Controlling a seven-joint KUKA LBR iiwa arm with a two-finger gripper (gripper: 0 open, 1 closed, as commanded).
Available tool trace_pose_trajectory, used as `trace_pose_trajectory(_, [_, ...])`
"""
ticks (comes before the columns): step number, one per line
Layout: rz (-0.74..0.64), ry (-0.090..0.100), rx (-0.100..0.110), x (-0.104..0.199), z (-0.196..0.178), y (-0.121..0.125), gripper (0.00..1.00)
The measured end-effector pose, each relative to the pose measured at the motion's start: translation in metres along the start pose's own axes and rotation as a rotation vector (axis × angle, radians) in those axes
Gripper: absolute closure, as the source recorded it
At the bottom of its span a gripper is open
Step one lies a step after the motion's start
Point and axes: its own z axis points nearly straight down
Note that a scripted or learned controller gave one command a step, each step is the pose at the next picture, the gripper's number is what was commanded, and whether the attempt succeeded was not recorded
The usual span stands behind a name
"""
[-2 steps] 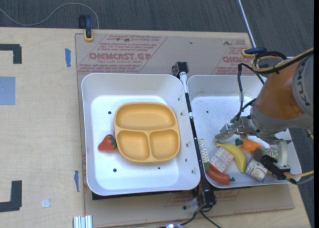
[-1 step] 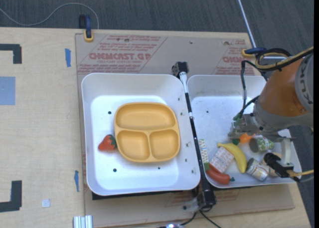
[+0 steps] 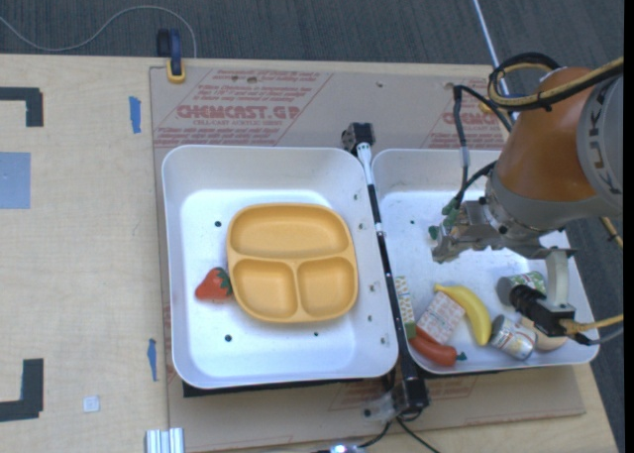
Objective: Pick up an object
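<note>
Gripper [image 3: 458, 241] is seen over the upper-middle of the right bin [image 3: 396, 183], wrist mass to its 2 o'clock. Jaw state cannot be told; nothing is seen held.

Candidate objects are clustered along the right bin's near edge:
- banana [image 3: 470, 308], at roughly 5–6 o'clock from the gripper, nearest of the lot. Long axis runs about 10-to-4 o'clock, curved.
- small printed packet [image 3: 440, 318], just beside the banana at its 8 o'clock.
- red pepper-like item [image 3: 432, 347], at the bin's near-left corner.
- small can [image 3: 514, 339], lying on its side at the banana's 4 o'clock.

Left bin [image 3: 188, 243] is occupied by a yellow divided plate [image 3: 292, 261], with a strawberry [image 3: 213, 285] touching its 8 o'clock edge; well apart from the gripper.

Judgement: banana is best reached by a short shift toward 5 o'clock, then descent. Closure across the short axis, roughly 1-to-7 o'clock, would be needed; packet proximity risks a double catch.
</note>
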Motion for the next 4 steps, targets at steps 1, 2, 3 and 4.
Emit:
trace_pose_trajectory(1, [0.001, -0.001, 0.001, -0.001, 0.000, 0.000, 0.00])
trace_pose_trajectory(2, [0.001, -0.001, 0.000, -0.046, 0.091, 0.001, 0.00])
trace_pose_trajectory(3, [0.003, -0.002, -0.001, -0.046, 0.081, 0.002, 1.00])
trace_pose_trajectory(4, [0.002, -0.002, -0.001, -0.046, 0.081, 0.001, 0.00])
